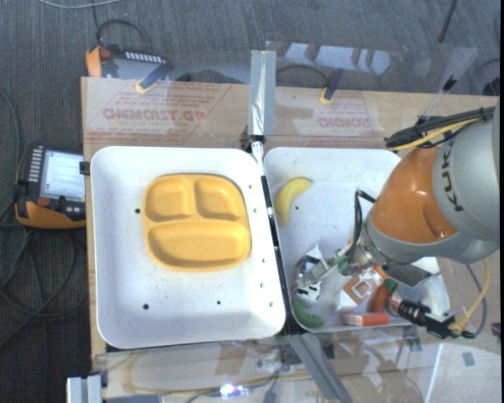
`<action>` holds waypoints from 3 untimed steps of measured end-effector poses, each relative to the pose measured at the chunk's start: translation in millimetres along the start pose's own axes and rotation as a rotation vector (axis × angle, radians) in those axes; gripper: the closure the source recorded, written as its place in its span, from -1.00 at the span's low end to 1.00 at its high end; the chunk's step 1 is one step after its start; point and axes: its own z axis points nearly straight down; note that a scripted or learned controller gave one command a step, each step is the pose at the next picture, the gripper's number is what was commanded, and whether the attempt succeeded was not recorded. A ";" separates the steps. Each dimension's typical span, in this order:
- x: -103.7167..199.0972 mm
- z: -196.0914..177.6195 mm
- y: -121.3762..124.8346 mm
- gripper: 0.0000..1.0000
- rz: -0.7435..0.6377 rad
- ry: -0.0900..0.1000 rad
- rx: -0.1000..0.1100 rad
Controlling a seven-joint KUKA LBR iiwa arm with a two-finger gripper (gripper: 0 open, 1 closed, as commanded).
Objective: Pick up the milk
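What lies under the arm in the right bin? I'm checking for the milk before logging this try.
Beside the arm in the right bin: a banana, small jumbled items. Whatever lies beneath it is covered, so the milk can't be confirmed.

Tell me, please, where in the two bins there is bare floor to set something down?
Left bin: a bare margin all around the yellow tray, widest in front. Right bin: bare floor behind and right of the banana. Its front is crowded: the arm hangs above the cluttered items.
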 end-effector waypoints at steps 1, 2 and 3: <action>0.0 0.1 0.0 -1.00 0.000 0.000 0.000; 1.8 -45.0 -3.4 -1.00 0.234 0.005 0.016; 9.1 1.8 6.1 -1.00 0.139 0.002 -0.007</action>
